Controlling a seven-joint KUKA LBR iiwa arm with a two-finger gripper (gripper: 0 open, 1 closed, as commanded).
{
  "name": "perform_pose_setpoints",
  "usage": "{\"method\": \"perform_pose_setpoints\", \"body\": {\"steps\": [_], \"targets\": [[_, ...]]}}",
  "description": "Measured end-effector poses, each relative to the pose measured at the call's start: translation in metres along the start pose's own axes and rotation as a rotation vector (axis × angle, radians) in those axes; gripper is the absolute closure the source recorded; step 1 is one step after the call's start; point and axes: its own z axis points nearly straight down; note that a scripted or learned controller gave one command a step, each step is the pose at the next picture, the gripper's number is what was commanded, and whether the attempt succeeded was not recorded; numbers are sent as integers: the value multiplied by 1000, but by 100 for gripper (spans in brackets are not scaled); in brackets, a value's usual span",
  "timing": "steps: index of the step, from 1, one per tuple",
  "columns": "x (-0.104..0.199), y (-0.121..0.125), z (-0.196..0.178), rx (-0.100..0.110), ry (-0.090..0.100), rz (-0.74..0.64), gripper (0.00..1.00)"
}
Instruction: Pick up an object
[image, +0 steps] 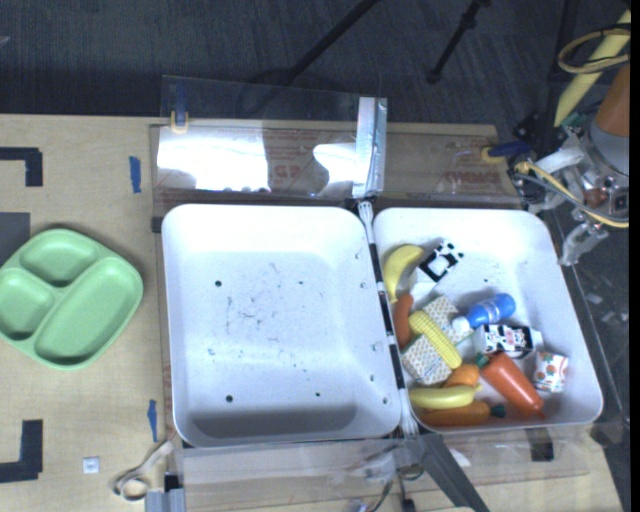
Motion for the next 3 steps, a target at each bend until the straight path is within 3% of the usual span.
{"method": "perform_pose_setpoints", "body": {"steps": [1, 2, 3], "targets": [[-1, 1, -24, -2, 3, -11, 0], [0, 0, -3, 0, 0, 0, 0], [0, 0, -13, -2, 3, 0, 0]]}}
